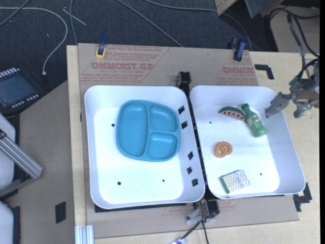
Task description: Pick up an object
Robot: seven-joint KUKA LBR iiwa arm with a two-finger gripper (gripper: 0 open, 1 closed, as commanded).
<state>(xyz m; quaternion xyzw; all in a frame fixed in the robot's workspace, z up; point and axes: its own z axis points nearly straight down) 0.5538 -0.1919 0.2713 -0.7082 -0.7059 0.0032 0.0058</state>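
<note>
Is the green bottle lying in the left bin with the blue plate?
No, the green bottle lies in the right bin beside the watermelon slice, while the blue plate sits in the left bin.

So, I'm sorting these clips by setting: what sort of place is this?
Probably a robotics lab test bench: two white bins clamped on cardboard, loose cables on the floor, and toy items like a blue divided plate and green bottle.
</note>
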